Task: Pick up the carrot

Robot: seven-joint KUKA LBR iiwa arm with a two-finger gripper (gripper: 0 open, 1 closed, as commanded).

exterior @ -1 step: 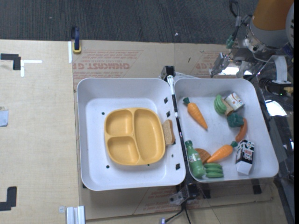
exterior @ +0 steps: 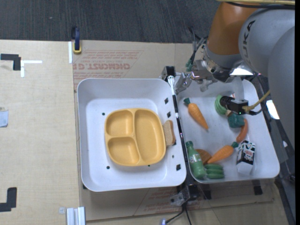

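Green plastic bottle (exterior: 194, 159) and second orange carrot (exterior: 221, 153) sit lower in right white bin (exterior: 262, 170). Orange plastic carrot (exterior: 197, 115) lies just below-left of claw (exterior: 188, 78); claw state: can't tell.

One fixed camera looks down at a slant from above the worktop (exterior: 37, 139), taking in both white bins (exterior: 89, 139) side by side, moderately close.

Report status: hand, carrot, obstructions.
Hand at right bin's far-left corner, holding nothing seen. Nearest carrot lies loose just below it. Second carrot near bottle. Path to nearest looks clear.
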